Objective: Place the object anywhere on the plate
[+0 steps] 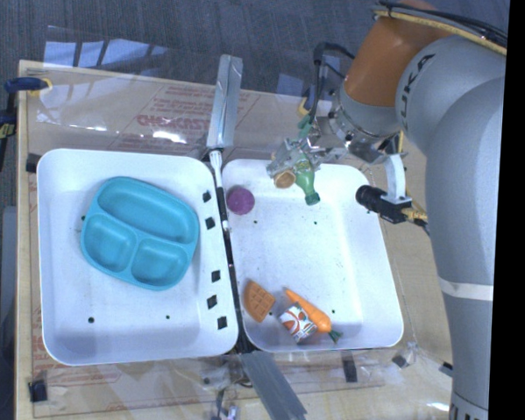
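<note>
Currently, I see the blue plate (140, 233), with three compartments, lying in the left white bin (54, 325), tilted slightly and with nothing on it. In the right white bin (364, 280), a green object (308, 186) with a tan rounded piece (284, 179) beside it sits at the far edge, directly under the hand (302, 158). I cannot tell how far the hand is open, nor whether it has hold of the green object; metal parts overlap it there. A purple ball (240, 200) rests near the far left corner of the same bin, close to the divider. Along the near edge lie a waffle-like tan piece (259, 300), an orange carrot (309, 312) and a small can (296, 323), the carrot touching the can. The grey arm (458, 171) with its orange band (384, 66) enters from the right above the tabletop (127, 110).
</note>
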Tool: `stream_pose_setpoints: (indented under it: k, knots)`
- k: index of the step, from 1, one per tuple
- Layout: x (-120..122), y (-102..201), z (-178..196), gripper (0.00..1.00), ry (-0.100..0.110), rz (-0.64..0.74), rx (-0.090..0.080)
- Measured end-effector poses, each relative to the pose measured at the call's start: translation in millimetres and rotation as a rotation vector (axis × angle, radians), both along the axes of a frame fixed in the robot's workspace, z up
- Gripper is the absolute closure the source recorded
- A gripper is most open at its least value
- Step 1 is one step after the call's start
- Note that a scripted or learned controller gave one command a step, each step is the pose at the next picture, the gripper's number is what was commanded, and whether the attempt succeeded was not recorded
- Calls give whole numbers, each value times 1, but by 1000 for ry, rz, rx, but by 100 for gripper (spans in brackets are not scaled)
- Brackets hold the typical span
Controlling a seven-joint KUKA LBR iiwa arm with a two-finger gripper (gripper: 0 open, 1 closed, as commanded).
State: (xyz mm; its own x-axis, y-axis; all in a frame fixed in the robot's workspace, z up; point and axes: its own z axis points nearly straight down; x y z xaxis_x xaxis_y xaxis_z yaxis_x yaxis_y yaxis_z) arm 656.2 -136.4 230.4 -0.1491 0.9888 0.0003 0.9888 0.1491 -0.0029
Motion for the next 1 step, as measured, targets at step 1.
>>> stream_pose_setpoints:
  k: [1]
  knots:
    - [-51, 65, -5, 100, 1, 83, 0]
